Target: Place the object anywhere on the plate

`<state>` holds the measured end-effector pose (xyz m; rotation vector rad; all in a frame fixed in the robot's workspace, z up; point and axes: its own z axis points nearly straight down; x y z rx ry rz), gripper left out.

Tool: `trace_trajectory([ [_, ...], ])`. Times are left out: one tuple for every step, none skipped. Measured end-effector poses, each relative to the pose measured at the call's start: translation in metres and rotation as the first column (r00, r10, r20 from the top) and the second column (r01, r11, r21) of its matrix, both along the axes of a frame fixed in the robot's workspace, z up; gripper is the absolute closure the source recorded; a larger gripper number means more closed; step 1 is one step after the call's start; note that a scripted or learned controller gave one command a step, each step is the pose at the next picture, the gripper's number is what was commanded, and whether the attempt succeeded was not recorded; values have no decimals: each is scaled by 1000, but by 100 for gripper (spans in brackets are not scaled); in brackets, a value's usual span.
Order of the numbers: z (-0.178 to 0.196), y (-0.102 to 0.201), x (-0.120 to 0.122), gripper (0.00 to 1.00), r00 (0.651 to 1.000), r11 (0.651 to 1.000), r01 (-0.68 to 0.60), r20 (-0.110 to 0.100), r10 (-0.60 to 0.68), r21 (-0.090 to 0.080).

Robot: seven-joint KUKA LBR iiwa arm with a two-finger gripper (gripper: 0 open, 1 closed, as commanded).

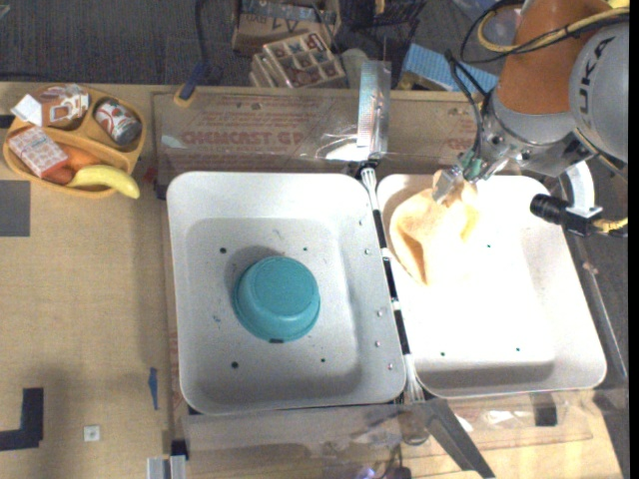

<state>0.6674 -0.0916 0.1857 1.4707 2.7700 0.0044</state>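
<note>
A round teal plate (278, 297) lies in the middle of the left bin (200, 218). A pale orange, cloth-like object (424, 230) is in the back left part of the right bin (559, 307), close to the divider between the bins. Its upper corner rises to a point at my gripper (457, 182), which reaches in from the right over the bin's back edge. The fingers are shut on that corner, and the rest of the object hangs and spreads below them. The plate is well to the left of and nearer than the gripper.
A yellow tray (60, 158) with a banana and small packages rests on the bench at the far left. Behind the bins stands a cardboard wall (260, 133). A black cable fitting (559, 212) sticks out over the right bin's back right.
</note>
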Motion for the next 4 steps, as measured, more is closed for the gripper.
trace_trajectory([
  [40, -2, 1, 100, 1000, 1000, 3, -1, -3, -1],
  [31, 43, -23, 100, 923, 923, -384, -4, 384, 0],
  [24, 86, -42, 100, 704, 704, -710, -3, 710, -1],
  [38, 129, -63, 100, 560, 560, -829, -4, 829, -2],
])
